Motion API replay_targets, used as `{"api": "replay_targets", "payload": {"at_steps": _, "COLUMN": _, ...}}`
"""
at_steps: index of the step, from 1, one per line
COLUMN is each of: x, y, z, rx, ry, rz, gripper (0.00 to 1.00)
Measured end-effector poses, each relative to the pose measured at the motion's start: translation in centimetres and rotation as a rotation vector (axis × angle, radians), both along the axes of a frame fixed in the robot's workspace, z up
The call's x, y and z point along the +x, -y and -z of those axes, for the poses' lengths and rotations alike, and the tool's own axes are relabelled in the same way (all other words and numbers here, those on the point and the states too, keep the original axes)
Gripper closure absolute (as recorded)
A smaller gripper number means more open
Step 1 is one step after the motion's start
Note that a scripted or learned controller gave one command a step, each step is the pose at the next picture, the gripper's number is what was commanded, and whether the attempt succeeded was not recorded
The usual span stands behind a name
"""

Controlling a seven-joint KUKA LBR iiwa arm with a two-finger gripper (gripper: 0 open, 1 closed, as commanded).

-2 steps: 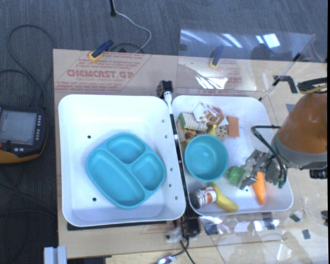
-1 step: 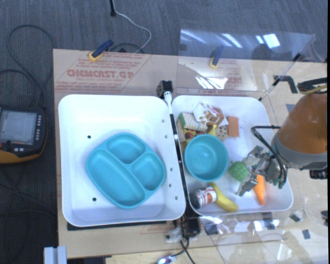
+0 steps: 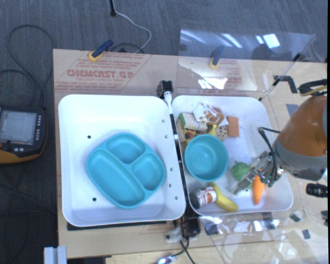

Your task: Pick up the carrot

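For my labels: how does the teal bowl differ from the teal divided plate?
The teal bowl is round and deep; the teal divided plate is larger, shallow, with three compartments. The bowl sits in the right bin, crowded by toys; the plate lies alone in the left bin. Both share the same teal colour.

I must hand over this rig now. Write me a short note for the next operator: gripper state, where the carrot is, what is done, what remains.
Gripper: low in the right bin, at the top end of the carrot; whether it grips cannot be told.
Carrot: lies in the right bin's near right part, right of the banana, near the green vegetable and the blue bowl.
Done: the arm has reached the carrot.
Left: confirm the grasp, then lift the carrot.
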State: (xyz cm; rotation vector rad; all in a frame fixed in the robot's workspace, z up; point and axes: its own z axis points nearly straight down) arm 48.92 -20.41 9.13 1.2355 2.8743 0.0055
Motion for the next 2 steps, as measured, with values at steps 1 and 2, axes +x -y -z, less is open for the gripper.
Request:
{"api": "replay_targets", "payload": {"at_steps": 1, "x": 0.4, "y": 0.1, "z": -1.2, "rx": -0.006, "ry": 0.01, "rz": -0.001, "gripper": 1.0}}
{"api": "replay_targets", "payload": {"at_steps": 2, "x": -0.3, "y": -5.2, "z": -7.8, "rx": 0.001, "ry": -0.009, "rz": 0.116, "gripper": 1.0}}
